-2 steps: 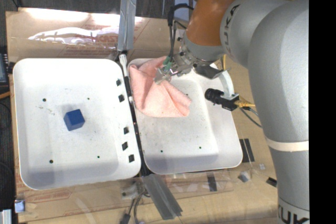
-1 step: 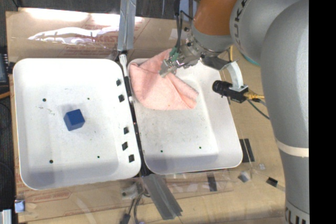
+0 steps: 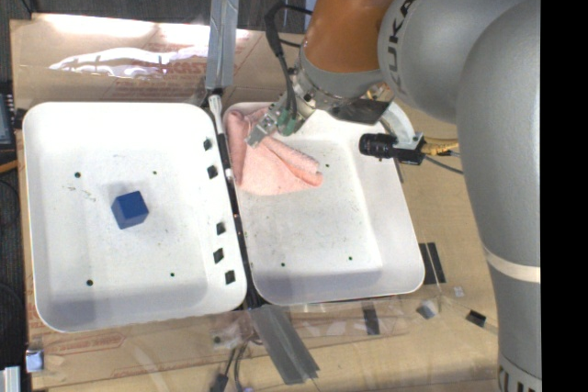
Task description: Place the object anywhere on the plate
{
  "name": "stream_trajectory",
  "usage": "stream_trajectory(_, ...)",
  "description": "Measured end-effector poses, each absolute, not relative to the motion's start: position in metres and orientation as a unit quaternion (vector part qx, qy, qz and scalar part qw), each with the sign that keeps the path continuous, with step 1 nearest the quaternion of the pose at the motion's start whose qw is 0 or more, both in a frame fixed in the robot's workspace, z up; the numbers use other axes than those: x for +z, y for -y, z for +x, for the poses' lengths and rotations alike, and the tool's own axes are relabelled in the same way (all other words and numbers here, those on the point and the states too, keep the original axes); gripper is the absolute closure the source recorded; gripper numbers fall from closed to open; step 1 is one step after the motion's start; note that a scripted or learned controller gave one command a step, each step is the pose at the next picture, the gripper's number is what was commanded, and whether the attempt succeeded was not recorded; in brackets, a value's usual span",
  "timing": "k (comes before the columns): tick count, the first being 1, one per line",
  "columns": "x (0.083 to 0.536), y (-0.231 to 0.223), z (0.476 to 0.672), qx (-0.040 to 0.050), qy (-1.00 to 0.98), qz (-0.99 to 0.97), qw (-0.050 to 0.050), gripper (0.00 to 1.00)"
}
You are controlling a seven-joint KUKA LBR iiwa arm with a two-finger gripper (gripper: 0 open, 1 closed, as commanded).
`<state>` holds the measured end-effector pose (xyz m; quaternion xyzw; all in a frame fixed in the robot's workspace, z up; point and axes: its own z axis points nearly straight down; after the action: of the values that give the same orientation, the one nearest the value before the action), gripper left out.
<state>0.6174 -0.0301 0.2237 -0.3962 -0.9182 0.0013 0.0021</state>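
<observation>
Hovering tool (image 3: 269,129) over crumpled pink cloth (image 3: 271,162) in right bin (image 3: 367,252); grip state unclear. Blue cube (image 3: 130,208) in left bin (image 3: 55,225).

Soft pink cloth (image 3: 272,162) lies crumpled beneath the end effector (image 3: 278,121), in a matt white plastic bin (image 3: 367,243); to its left, a smooth blue block (image 3: 130,208); the worktop (image 3: 110,69) looks like brown cardboard.
</observation>
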Motion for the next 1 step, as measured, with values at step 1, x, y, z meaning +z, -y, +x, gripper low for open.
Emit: stream_trajectory(1,0.2341,-0.0132,0.6163,0.0005,0.979,-0.203,0.0,1.0)
